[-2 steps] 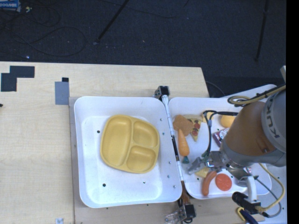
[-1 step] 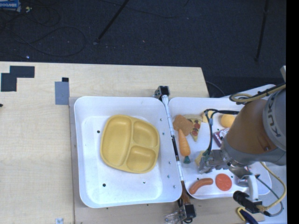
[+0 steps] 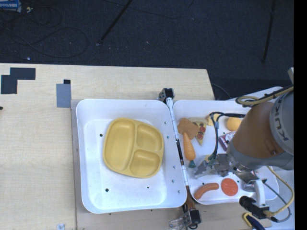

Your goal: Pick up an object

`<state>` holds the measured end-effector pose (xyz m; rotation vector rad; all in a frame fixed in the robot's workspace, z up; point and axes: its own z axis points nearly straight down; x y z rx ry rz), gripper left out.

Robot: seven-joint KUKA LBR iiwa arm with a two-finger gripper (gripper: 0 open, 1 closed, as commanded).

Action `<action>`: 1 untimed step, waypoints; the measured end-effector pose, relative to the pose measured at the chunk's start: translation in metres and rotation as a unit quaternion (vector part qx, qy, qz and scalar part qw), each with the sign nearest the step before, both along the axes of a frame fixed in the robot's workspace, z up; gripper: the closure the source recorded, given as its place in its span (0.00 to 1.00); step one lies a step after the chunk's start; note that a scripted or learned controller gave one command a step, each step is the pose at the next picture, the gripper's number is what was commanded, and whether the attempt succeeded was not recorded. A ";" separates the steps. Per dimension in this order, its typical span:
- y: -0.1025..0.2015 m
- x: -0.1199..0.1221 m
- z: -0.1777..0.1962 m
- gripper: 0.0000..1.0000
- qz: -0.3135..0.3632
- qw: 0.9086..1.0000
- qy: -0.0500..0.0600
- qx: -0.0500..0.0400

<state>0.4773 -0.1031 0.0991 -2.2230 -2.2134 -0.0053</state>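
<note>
— What fills the bench, biggest first?

— The wooden bench (image 3: 33,147), then the two white bins. The left bin (image 3: 88,186) holds a yellow divided tray (image 3: 133,147), lying flat near its middle. The right bin (image 3: 180,110) holds the small toy foods, with the arm (image 3: 261,133) leaning in over it from the right.

— And the pincer?

— The gripper (image 3: 207,168) sits low over the right bin's middle, pointing left. Its metal fingers look slightly parted with nothing between them, though they are small and dark, so I can't tell for sure whether it is released or clenched.

— Where are the things it could pick up?

— The carrot (image 3: 189,147) lies just left of the gripper, up against the divider, its green end toward the fingertips. The sausage (image 3: 206,190) lies just below the gripper, and the red disc (image 3: 229,187) sits right beside the sausage, under the wrist. A brown piece (image 3: 186,127) and a pizza slice (image 3: 200,131) lie farther up the bin. A yellow piece (image 3: 233,123) peeks out beside the arm.
</note>
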 end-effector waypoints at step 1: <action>0.006 0.117 -0.010 0.00 0.002 1.000 -0.001 -0.002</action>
